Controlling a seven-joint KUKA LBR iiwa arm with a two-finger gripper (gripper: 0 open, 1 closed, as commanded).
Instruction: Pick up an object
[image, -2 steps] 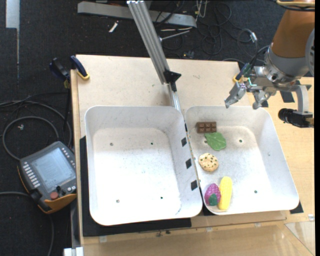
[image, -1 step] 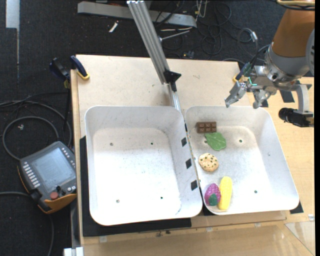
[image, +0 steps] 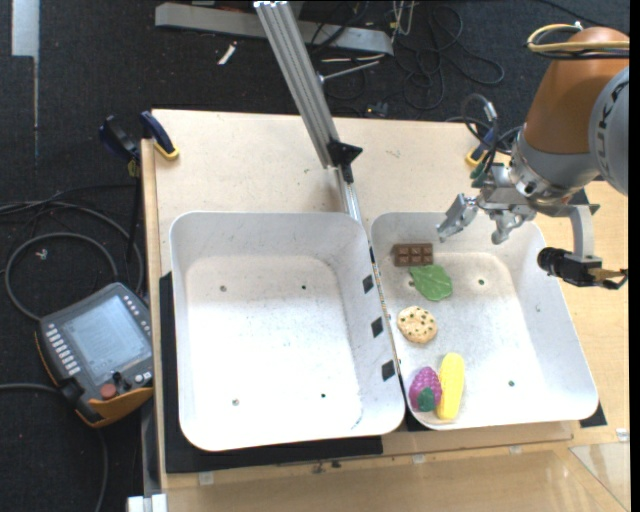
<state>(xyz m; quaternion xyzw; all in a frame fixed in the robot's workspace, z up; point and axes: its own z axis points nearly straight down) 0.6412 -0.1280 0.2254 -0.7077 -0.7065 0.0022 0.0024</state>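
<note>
Several small items lie along the left side of the right bin (image: 560, 330). A brown chocolate bar (image: 411, 254) sits farthest back, with a green leaf-shaped piece (image: 433, 282) just in front of it. A chip cookie (image: 417, 324) lies further forward. At the bin's front a yellow corn cob (image: 451, 385) rests beside a pink and green berry (image: 425, 388). My gripper (image: 478, 224) hangs over the back of the right bin, to the right of the chocolate bar. It is open, its two fingers spread apart with nothing between them.
The left bin (image: 200, 300) stands beside the right one, sharing a raised divider. A slanted metal rail (image: 305, 90) runs from the top down to the bins' junction. Clamps (image: 150, 135) sit at the bench's back corners. A teach pendant (image: 95, 345) lies off the bench on the left.
</note>
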